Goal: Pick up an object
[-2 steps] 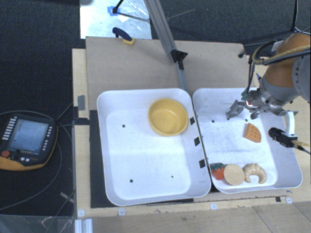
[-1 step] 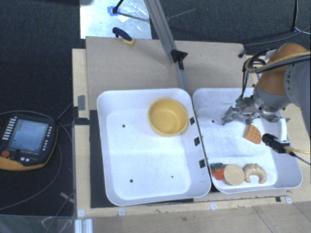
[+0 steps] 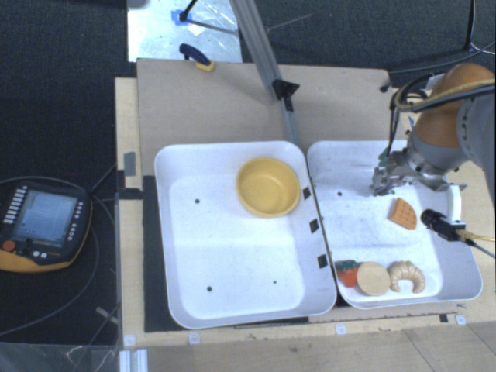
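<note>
Robot gripper [image 3: 384,183] low in the right bin [image 3: 349,161] — finger position unclear — just beside an orange waffle piece [image 3: 402,214].

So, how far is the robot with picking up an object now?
Nothing looks picked up yet. The gripper is low in the right bin, over bare floor near the back. The cracker, croissant, round biscuit and tomato lie in that bin; the yellow bowl sits in the left bin. Reaching and grasping one remains.
</note>
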Available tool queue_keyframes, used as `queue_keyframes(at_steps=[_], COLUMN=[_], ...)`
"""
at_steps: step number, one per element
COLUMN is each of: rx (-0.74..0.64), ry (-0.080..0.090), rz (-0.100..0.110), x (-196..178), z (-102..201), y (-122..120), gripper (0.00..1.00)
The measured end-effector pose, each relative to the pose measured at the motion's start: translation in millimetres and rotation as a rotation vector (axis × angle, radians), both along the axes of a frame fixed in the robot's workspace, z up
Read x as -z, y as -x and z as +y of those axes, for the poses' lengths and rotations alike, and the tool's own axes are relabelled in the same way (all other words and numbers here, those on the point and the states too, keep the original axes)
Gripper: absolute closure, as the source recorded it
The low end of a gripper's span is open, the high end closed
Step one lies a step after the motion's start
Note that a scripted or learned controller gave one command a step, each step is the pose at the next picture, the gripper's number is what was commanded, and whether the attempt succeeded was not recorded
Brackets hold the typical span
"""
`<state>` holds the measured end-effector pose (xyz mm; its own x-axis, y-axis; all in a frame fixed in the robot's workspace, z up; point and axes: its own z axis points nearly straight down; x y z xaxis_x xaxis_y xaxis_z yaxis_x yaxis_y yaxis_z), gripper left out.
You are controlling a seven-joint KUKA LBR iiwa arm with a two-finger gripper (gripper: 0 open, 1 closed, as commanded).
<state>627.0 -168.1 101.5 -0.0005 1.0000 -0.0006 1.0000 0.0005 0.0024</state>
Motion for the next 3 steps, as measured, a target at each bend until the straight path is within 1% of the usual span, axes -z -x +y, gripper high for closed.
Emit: queue_keyframes(at_steps=[1, 2, 3], rx=[0.0, -0.001, -0.001], ry=[0.0, 0.0, 0.0], rz=[-0.002, -0.003, -0.004], x=[-43, -94, -157], z=[0, 10, 11], y=[-1, 1, 4], gripper=[1.0, 1.0, 1.0])
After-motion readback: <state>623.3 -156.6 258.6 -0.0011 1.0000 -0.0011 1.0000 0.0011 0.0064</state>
